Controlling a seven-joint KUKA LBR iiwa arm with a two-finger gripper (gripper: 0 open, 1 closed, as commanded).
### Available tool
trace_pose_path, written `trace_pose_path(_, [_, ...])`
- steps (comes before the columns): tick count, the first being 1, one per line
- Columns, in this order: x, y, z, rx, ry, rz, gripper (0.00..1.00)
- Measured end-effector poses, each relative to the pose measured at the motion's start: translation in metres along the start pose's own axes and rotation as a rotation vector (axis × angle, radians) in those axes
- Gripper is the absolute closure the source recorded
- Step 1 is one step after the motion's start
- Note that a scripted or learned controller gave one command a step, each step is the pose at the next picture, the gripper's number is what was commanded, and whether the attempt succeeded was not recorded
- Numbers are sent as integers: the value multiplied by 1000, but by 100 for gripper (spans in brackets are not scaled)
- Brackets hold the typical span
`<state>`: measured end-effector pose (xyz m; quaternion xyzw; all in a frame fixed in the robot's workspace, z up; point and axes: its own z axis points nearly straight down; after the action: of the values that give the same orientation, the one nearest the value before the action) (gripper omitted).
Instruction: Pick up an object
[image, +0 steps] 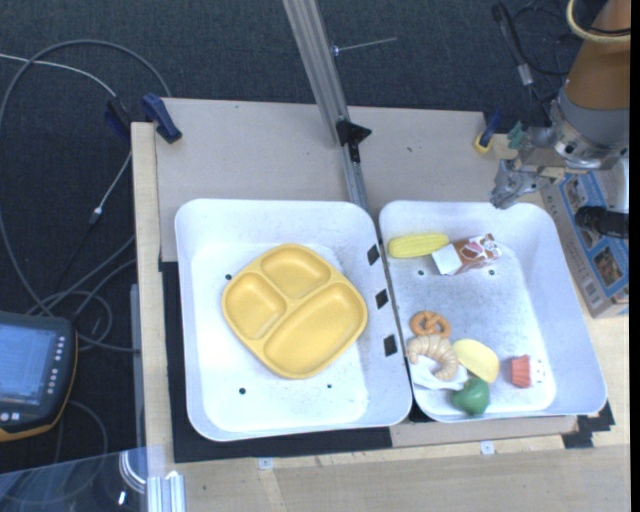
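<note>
Nearest the bottom of the frame, you see the right bin's (560, 260) lower corner crowded with small toy foods: a green round piece (471, 397), a yellow lemon-like piece (477, 359) just above it and touching it, a croissant (432, 350) to their left lying on a scrap of white, and a red and white strawberry-like piece (523, 371) a little apart to the right. Just above the croissant sits a small pretzel (430, 323).

Over in the left bin (200, 330), you have a yellow divided plate (294, 309) with three compartments, lying flat near the bin's middle.

Farther up the right bin, along its top edge, a yellow corn cob (418, 245) lies sideways, and just beside it to the right is a brown and white packet-like item (469, 253).

Beyond that, at the upper right of the frame, the gripper (508, 187) hangs over the top rim of the right bin, well apart from every toy, with nothing between its fingers; you cannot tell from this angle whether it is spread or closed. The arm's orange band (603, 62) shows above it. A metal pole (322, 60) crosses the pale surface (250, 150) at the top centre, and a teach pendant (30, 375) lies at the far left.
</note>
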<state>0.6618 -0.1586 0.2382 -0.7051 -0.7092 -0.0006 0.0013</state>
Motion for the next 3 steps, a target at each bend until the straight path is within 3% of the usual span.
trace_pose_path(3, [163,-55,-17,3,1,-2,100])
